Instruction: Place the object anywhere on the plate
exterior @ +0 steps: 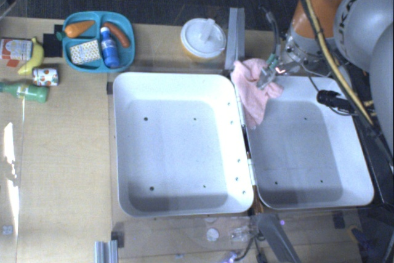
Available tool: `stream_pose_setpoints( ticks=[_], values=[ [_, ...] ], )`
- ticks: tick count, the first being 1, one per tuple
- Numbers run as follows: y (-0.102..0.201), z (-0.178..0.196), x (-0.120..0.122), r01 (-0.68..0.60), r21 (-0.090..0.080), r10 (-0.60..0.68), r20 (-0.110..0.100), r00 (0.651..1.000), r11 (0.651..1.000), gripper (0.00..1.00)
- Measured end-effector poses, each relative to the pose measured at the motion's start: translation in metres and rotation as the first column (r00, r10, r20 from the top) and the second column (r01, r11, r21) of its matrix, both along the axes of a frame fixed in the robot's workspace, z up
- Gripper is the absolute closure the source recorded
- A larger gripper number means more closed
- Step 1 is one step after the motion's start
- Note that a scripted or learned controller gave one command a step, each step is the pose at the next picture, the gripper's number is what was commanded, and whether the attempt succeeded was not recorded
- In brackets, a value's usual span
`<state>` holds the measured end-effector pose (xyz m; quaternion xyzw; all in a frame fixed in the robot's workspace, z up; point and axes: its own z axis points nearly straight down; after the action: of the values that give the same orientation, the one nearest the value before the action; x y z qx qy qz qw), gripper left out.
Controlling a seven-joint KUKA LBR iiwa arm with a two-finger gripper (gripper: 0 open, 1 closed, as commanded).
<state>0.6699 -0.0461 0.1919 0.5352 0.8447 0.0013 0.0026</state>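
A pink cloth (252, 95) is bunched at the far left corner of the right bin (308, 157), and its lower tip trails down along the wall between the bins. My gripper (268, 77) sits at the cloth's upper right edge, shut on a fold of it. The arm comes in from the upper right. A round white plate with a yellow rim (203, 39) stands on the bench behind the left bin (178, 145). A blue sectioned plate (100, 40) with toy food lies at the far left.
A toy banana (32, 57), a small can (45, 76), a green bottle (26, 92) and a small box (15, 48) lie on the bench's left side. A grey post (234, 37) stands between the round plate and the gripper. Cables (335, 101) hang over the right bin's far right edge.
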Motion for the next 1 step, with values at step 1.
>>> stream_pose_setpoints(
  ticks=[1],
  values=[
    [0.0020, 0.0336, 0.0015, -0.006, 0.000, 0.006, 0.000, 1.000, 1.000, 1.00]
  ],
)
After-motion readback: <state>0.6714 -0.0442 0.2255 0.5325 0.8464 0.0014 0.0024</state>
